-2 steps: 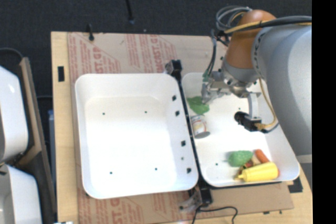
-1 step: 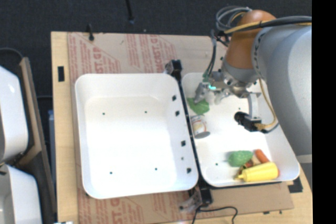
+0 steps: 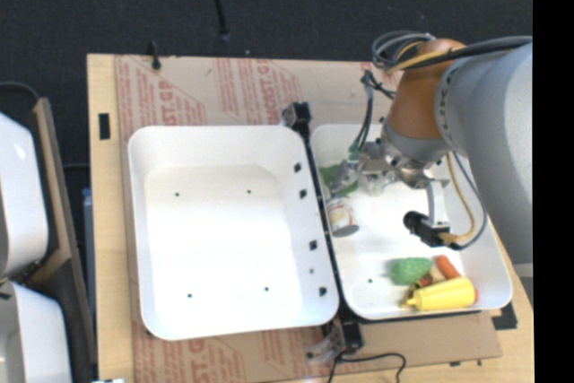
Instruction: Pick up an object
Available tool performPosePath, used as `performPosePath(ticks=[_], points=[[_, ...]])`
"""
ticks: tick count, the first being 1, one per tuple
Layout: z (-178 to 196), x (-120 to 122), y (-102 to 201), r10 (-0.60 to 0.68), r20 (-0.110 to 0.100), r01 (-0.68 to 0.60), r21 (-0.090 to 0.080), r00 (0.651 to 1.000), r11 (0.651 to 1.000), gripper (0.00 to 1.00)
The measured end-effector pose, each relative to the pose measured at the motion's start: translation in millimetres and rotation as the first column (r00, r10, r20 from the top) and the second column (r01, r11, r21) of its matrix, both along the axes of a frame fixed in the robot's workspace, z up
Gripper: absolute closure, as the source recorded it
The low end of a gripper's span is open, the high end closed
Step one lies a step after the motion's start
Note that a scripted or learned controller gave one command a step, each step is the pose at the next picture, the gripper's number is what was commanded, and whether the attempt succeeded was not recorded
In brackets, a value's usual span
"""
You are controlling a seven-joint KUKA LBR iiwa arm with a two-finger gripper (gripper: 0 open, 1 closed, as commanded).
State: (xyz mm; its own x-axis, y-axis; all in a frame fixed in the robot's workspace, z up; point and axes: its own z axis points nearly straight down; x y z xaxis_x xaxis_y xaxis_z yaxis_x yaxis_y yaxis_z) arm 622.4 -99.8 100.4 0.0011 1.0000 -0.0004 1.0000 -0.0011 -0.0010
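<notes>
White right bin (image 3: 484, 233) holds yellow bottle (image 3: 441, 295), green lump (image 3: 410, 269).

We see an evenly lit bench (image 3: 117, 220) under soft overhead light; the two white bins (image 3: 224, 238) read bright, close to washed out, with faint shading along their inner walls. The floor from nine to twelve o'clock falls dark and grainy. The whole view is soft and low in detail; small objects at five o'clock blur at their edges.
</notes>
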Motion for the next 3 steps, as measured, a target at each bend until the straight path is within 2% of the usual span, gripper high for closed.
performPosePath(ticks=[1, 2, 3], points=[[11.1, 1.0, -0.4, 0.0, 0.003, 0.0, 0.0, 1.0, 1.0, 1.0], [10.6, 0.8, -0.4, 0.0, 0.002, 0.0, 0.0, 1.0, 1.0, 0.0], [21.3, 1.2, -1.1, -0.001, 0.004, 0.001, 0.0, 1.0, 1.0, 1.0]])
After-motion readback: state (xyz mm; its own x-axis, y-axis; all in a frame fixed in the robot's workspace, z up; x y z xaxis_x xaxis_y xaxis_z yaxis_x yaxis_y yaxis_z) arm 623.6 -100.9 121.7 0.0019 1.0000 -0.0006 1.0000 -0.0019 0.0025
